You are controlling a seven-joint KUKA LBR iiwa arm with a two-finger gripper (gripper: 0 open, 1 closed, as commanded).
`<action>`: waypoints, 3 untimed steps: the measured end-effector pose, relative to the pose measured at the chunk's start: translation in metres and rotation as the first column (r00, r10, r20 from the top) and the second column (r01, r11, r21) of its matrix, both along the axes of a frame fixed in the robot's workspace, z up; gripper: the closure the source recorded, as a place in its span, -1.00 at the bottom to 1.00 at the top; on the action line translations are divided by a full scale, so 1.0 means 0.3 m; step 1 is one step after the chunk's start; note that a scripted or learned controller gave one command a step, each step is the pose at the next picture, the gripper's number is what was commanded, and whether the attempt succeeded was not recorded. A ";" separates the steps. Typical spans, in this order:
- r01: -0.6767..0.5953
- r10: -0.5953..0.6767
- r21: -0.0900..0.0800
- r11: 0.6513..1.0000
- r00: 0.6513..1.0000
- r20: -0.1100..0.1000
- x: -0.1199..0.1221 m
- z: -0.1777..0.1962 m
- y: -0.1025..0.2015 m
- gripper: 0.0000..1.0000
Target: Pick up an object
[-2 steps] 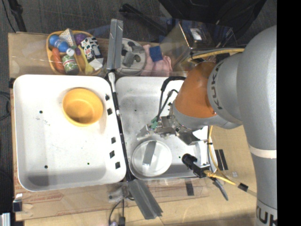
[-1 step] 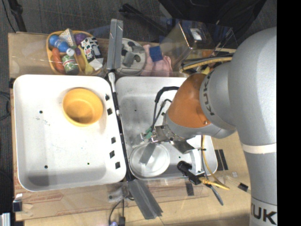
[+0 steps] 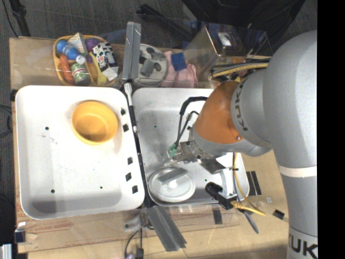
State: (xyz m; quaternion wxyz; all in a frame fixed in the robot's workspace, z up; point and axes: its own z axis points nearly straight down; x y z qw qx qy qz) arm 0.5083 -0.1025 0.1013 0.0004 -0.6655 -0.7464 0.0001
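While I hang low over the right bin point(image 3: 161, 99):
Gripper point(image 3: 180, 152): grip unclear, can't tell.
Yellow bowl point(image 3: 95, 122): left bin point(image 3: 32, 144).
Clear lid point(image 3: 171, 184): right bin, below me.
Bench point(image 3: 32, 53): wood; dark floor behind.

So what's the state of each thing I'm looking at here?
Yellow bowl: upright, open side up, in the left bin.
Clear round lid: lying flat in the right bin.
End effector: lowered into the right bin, just above the lid.

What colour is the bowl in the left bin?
Yellow-orange; the bowl shows clearly in the camera view.
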 end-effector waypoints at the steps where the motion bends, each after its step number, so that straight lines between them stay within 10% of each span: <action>1: 0.371 -0.371 0.000 0.929 0.929 -0.003 0.074 0.300 0.184 1.00; 2: 0.372 -0.372 0.000 0.928 0.928 -0.004 0.074 0.300 0.183 -1.00; 3: 0.233 -0.233 0.000 0.973 0.973 -0.005 0.049 -0.037 0.021 -1.00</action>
